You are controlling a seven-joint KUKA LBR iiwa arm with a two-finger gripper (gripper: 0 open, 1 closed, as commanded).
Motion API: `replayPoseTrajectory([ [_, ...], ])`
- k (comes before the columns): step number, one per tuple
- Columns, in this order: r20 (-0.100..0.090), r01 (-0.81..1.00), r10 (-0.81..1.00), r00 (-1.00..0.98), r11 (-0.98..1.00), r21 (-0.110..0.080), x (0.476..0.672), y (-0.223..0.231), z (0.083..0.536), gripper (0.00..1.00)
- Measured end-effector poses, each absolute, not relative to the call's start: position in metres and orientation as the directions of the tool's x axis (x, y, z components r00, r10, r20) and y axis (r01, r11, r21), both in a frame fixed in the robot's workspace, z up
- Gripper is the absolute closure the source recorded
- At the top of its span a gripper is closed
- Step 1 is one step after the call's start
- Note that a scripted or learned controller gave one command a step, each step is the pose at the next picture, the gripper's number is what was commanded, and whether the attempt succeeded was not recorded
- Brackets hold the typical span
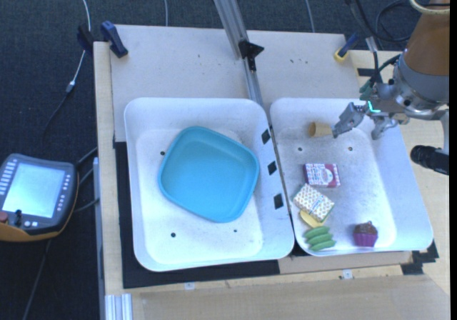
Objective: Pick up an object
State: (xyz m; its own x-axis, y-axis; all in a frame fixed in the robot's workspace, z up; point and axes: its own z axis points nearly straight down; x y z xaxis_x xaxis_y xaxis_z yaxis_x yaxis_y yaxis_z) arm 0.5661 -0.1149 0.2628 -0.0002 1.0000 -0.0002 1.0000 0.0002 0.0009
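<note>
While the hand (361, 123) hovers open, a tan piece (320, 128) lies beside it

The arm (428, 47) comes in from the right, orange band up top, grey wrist below it. The tool (360, 122) hangs at the upper right, angled down-left, with its two fingers (345, 122) spread apart and nothing between them.
</note>
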Motion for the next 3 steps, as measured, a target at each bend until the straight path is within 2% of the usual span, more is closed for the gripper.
replayPoseTrajectory([
  [1,0.0,1.0,1.0,0.0,0.0,0.001,0.566,-0.115,0.263,0.0],
  [2,0.0,1.0,1.0,0.0,0.0,-0.002,0.563,-0.113,0.221,0.0],
  [3,0.0,1.0,1.0,0.0,0.0,-0.004,0.558,-0.116,0.16,0.0],
])
